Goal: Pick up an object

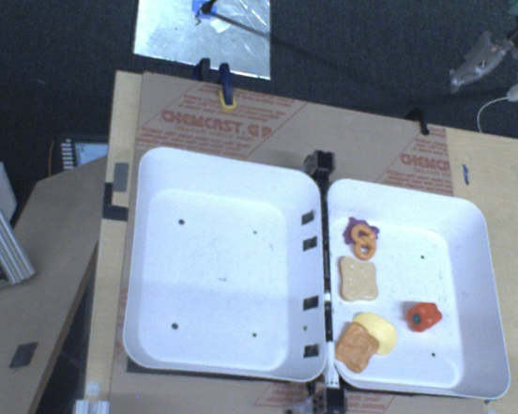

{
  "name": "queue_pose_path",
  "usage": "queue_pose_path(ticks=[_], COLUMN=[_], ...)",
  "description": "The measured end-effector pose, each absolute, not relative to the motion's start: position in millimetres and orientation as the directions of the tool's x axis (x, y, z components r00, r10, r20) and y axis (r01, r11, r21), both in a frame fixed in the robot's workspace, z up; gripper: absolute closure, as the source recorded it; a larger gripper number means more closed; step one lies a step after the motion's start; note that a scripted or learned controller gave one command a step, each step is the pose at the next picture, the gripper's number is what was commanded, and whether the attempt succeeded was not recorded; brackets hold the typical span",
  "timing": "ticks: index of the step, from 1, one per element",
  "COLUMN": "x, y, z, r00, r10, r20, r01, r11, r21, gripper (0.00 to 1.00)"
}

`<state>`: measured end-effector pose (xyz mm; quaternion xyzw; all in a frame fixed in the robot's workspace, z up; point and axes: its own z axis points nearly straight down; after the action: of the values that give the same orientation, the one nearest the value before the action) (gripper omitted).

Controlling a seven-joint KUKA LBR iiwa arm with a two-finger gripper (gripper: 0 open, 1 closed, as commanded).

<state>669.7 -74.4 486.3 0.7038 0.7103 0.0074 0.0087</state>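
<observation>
The gripper (501, 80) hangs high at the top right corner, above the dark floor and well apart from both bins; its two pale fingers (474, 64) are spread, with nothing between them. All the objects lie in the right bin (491, 279), near its left wall: a small orange ring on a purple piece (363, 236), below it a beige slice of toy bread (359, 281), then a yellow round piece (378, 331) touching a brown toast-like piece (355, 348). A red toy pepper (423, 316) lies alone, more to the right. The left bin (142, 233) stands just beside it.
</observation>
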Motion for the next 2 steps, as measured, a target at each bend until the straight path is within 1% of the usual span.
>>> queue_pose_path(ticks=[1, 2], x=[669.1, 613.9], y=[-77, -60], z=[488, 540], r00=[-0.01, -0.007], r10=[1.0, 1.0], r20=[-0.002, 0.0], r01=[1.0, 1.0], r11=[0.01, 0.007], r21=[0.008, 0.008], gripper=[1.0, 1.0])
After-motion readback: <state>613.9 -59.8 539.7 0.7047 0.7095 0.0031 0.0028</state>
